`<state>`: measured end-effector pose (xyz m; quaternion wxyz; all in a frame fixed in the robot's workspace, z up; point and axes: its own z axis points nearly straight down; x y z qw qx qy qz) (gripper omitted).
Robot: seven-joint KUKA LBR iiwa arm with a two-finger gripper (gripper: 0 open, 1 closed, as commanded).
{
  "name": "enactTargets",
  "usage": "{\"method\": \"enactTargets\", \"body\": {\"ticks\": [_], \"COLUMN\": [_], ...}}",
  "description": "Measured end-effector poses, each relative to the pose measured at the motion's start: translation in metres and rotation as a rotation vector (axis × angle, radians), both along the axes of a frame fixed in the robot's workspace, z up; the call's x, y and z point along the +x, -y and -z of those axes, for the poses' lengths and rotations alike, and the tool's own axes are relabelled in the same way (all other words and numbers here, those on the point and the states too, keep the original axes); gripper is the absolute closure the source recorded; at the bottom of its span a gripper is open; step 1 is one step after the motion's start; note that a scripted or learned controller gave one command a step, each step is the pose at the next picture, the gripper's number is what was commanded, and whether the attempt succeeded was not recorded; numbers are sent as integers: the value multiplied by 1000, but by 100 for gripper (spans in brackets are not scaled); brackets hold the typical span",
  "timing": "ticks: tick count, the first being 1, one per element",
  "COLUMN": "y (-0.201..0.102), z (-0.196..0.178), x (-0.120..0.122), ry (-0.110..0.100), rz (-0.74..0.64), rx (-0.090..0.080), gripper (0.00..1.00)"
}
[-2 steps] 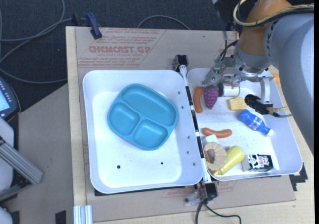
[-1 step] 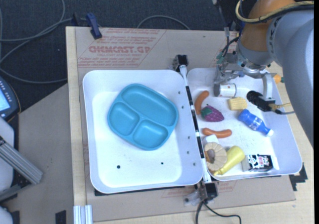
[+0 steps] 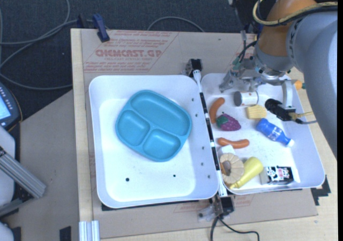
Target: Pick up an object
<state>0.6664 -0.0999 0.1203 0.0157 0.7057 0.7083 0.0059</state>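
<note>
My gripper (image 3: 239, 80) hangs low over the back of the right bin (image 3: 311, 151), near its far left corner. Just in front of it lies a small white cylinder with a dark end (image 3: 246, 97). The bin also holds a curved orange sausage (image 3: 215, 108), a purple berry cluster (image 3: 229, 122), a yellow block (image 3: 256, 111), a blue bottle (image 3: 273, 131), a second orange sausage (image 3: 233, 142), a tan shell-like piece (image 3: 231, 165), a yellow squash (image 3: 249, 172) and a black-and-white carton (image 3: 278, 173).
A blue divided plate (image 3: 154, 124) lies in the left bin (image 3: 107, 170). The rims between the two bins run just left of the sausages. The grey arm and its orange band (image 3: 284, 20) fill the space above the right bin's back right.
</note>
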Motion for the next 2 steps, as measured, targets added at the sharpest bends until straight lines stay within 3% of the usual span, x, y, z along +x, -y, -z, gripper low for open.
{"method": "enactTargets", "body": {"ticks": [1, 2], "y": [61, 49], "z": [-8, 38], "x": [-135, -123], "ry": [-40, -35], "rz": [12, 3], "rx": [16, 16], "gripper": [0, 0]}}
